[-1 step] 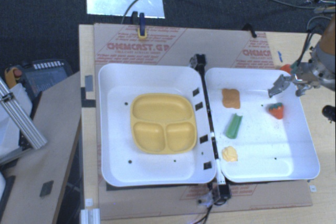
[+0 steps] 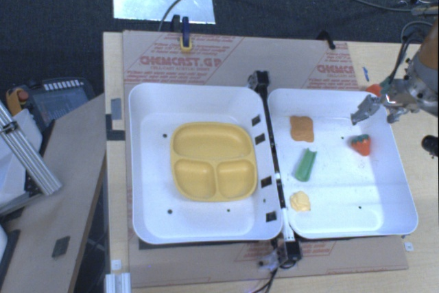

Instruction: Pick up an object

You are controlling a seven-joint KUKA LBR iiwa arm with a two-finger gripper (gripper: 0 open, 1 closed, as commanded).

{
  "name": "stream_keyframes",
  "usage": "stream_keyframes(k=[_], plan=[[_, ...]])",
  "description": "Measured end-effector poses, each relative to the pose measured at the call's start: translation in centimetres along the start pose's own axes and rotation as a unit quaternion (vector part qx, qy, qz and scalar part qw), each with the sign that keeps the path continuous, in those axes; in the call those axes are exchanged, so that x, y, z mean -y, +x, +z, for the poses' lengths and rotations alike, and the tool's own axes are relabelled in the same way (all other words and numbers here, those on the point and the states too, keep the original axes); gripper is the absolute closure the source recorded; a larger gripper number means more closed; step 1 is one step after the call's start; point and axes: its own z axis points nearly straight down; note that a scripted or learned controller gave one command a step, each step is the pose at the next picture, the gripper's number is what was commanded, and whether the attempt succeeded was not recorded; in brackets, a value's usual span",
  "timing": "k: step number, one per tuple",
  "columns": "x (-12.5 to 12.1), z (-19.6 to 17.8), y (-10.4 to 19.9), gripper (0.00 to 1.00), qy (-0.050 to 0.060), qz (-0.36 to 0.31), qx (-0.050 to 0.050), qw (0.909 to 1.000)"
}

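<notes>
From my remote station I saw two shallow white bins side by side on the bench, both smooth moulded plastic with rounded corners and glossy walls. The left bin (image 2: 147,147) held a yellow tray (image 2: 211,160), a rounded rectangle of matte plastic split into one long compartment on its far side and two smaller ones on its near side.

The right bin (image 2: 384,216) held four small things. A tan slab (image 2: 302,127), squarish with soft corners like a slice of toast, lay toward the far left of that bin. Just nearer sat a green stick (image 2: 305,165), long and narrow, lying at a slant. Nearer still was a pale yellow lump (image 2: 300,201), rounded and bumpy. Well to the right of these lay a red piece (image 2: 361,145) with a bit of green at its top, shaped like a small strawberry or tomato.

The gripper (image 2: 377,108) hung over the far right part of the right bin, grey metal with angular fingers. It looked spread and released, with nothing between its fingers. The red piece lay just near of it, apart from the fingers and resting on the bin floor.

Under the bins lay a sheet of brown cardboard (image 2: 226,58) with red printed lettering, flat and dull.
</notes>
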Motion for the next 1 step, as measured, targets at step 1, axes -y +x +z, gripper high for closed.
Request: stream_keyframes(k=[1], plan=[[0.38, 4.37, 0.58, 0.00, 0.002, 0.000, 0.000, 1.0000]])
